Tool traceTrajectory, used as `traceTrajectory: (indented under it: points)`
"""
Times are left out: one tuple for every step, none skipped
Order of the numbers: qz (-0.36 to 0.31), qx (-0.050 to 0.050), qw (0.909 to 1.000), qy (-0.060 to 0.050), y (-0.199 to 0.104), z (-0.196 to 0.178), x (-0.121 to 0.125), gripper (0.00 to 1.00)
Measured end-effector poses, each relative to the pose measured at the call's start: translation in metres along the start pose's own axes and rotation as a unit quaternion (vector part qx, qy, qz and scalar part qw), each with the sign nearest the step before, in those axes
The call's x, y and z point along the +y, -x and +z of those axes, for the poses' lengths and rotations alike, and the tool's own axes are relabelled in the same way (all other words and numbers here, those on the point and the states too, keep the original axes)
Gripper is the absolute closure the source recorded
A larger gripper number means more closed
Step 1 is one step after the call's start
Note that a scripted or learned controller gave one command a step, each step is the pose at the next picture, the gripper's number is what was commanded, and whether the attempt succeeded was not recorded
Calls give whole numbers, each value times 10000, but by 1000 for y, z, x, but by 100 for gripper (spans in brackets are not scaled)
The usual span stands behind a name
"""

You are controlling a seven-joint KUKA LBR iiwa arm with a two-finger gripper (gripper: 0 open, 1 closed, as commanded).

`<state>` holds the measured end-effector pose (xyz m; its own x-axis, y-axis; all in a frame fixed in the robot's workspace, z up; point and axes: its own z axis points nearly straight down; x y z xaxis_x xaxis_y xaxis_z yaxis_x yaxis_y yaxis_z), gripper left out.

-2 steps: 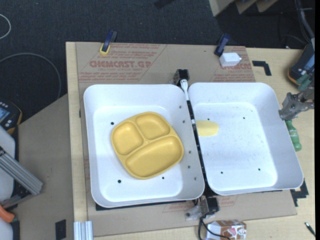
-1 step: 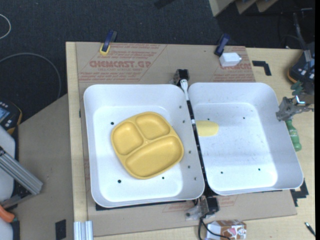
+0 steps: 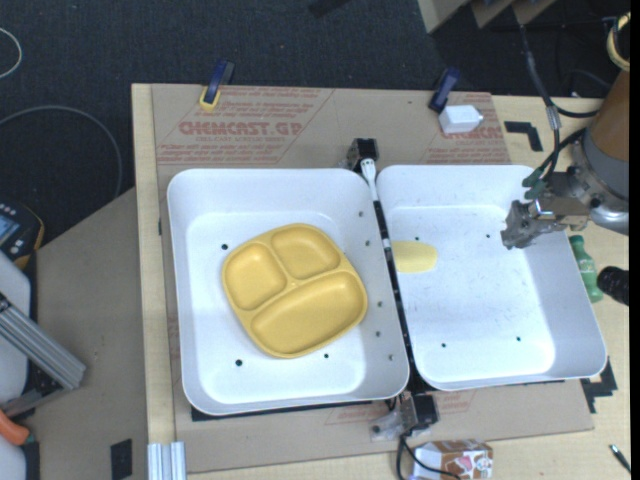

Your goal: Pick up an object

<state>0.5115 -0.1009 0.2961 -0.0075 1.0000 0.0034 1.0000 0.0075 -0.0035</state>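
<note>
A yellow divided plate (image 3: 293, 289) with three compartments lies flat in the left bin (image 3: 190, 268). A small pale yellow object (image 3: 414, 257) rests in the right bin (image 3: 480, 368), close to its left wall. My gripper (image 3: 518, 230) hangs over the right bin's upper right part, well to the right of the pale yellow object and apart from it. Nothing shows between its fingertips.
The two white bins sit side by side on a brown board, joined by a black divider (image 3: 385, 258). A white block (image 3: 460, 119) and clamps sit at the board's far edge. A green object (image 3: 585, 266) lies just outside the right bin's right rim.
</note>
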Motion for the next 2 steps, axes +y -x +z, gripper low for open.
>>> traceTrajectory:
  points:
    - [-2,-9,10000,42,-67,-40,-26,100]
    - [-16,-6,10000,14,-164,-37,-32,100]
